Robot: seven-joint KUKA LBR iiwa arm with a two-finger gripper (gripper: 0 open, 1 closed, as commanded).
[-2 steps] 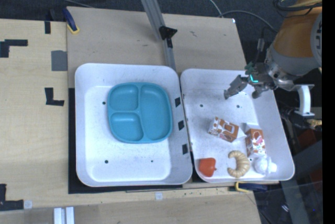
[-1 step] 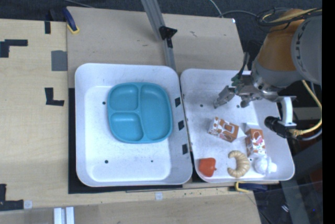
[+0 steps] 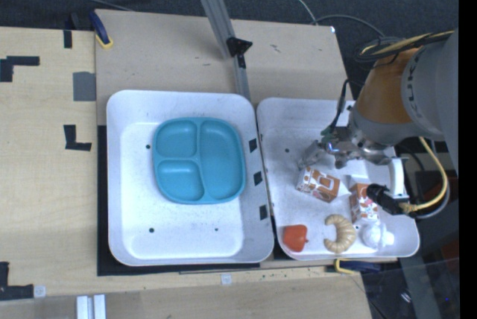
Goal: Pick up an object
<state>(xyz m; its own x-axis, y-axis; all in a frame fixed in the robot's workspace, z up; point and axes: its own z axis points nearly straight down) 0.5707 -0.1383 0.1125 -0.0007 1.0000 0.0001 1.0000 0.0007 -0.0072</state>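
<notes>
Gripper point(image 3: 319, 154) above right bin point(image 3: 287, 124), fingers apart, nothing between; could graze brown carton point(image 3: 319, 184), knocking it aside.

- The blue divided tray point(image 3: 199, 160) is looking like smooth, matt plastic.
- The white bins point(image 3: 119, 183) are showing scuffed plastic.
- The bench point(image 3: 45, 161) is appearing wooden, matt.

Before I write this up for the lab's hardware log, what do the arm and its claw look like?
The arm is a thick rounded grey tube with a broad orange band above the wrist. Yellow and black cables loop alongside it, and a white block with a black plug sits on the wrist. The claw is small, of bare grey metal, with thin fingers.
</notes>
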